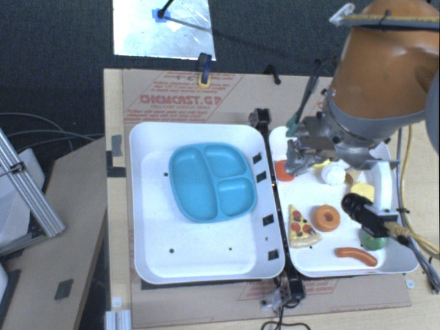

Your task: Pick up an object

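low, the tool hangs beside a red piece.

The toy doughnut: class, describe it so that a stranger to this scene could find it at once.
Start at the right-hand shallow white bin, the one under the grey and orange arm. Near its middle lies a small orange ring-shaped toy doughnut, just right of the toy pizza slice and above the orange toy sausage. It alone has a hole through its centre.
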